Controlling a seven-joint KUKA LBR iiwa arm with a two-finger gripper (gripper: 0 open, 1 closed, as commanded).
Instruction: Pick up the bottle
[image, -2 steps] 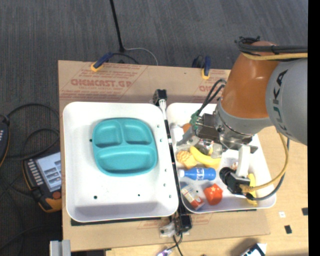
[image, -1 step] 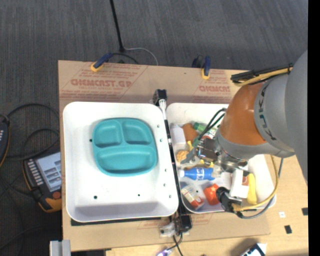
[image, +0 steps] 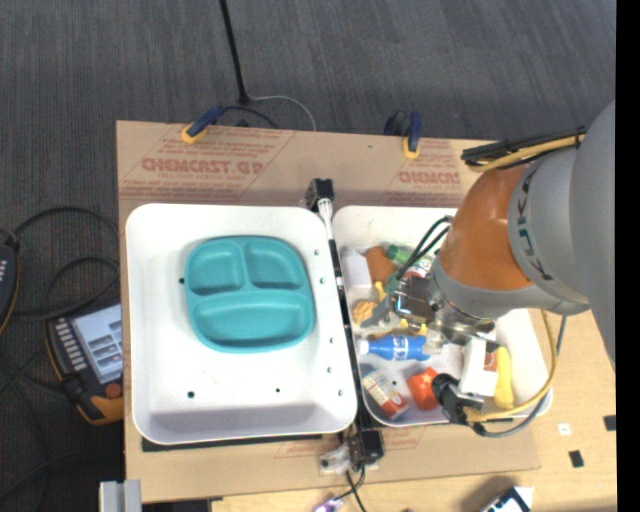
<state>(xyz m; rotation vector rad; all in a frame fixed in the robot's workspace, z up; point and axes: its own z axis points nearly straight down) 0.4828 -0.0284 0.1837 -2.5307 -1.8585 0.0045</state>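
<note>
A teal divided tray (image: 248, 293) is seen in the left bin (image: 150, 400). In the right bin (image: 535, 345), a blue-and-white bottle (image: 395, 347) is laid on its side among clutter, just below the tool (image: 412, 305). Whether the tool is clenched or released cannot be told.

The bottle (image: 396, 348), blue with a white band around its middle, lies on its side in the right-hand bin (image: 530, 335) among other small items. It rests lengthwise across the view, directly below and just left of the gripper (image: 418, 308), close to the arm's wrist.
</note>
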